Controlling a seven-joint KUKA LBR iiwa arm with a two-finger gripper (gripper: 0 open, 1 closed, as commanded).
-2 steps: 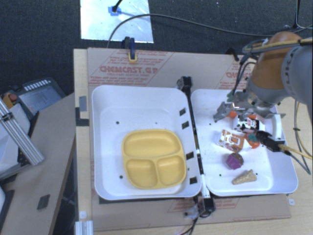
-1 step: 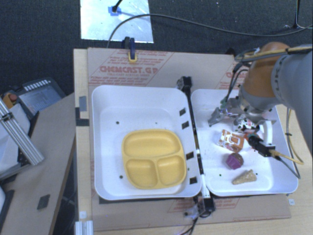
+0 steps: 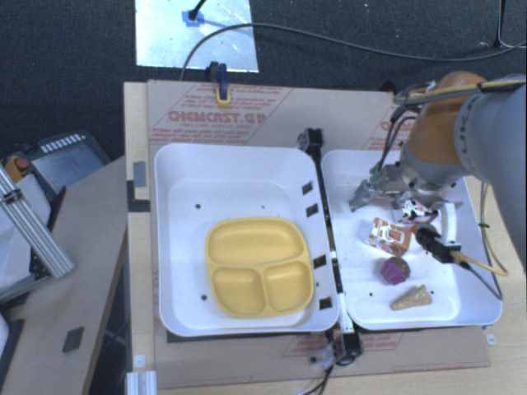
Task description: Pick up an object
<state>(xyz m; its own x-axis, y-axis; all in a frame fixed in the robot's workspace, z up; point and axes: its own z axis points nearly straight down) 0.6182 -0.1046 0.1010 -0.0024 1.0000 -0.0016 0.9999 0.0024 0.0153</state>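
My gripper (image 3: 368, 194) hangs low over the upper left part of the right bin (image 3: 346, 171), reaching in from the right under the orange wrist band. Just below and right of it lies an orange and white packet (image 3: 389, 235). A small white item with dark and red marks (image 3: 416, 212) sits beside the wrist. Nearer the front are a purple lump (image 3: 395, 270) and a tan wedge (image 3: 412, 299). I see nothing held in the gripper.
The left bin (image 3: 189, 171) holds a yellow divided plate (image 3: 257, 266) toward its front. A black divider strip (image 3: 323, 220) runs between the bins. Cables trail along the arm at the right bin's right side.
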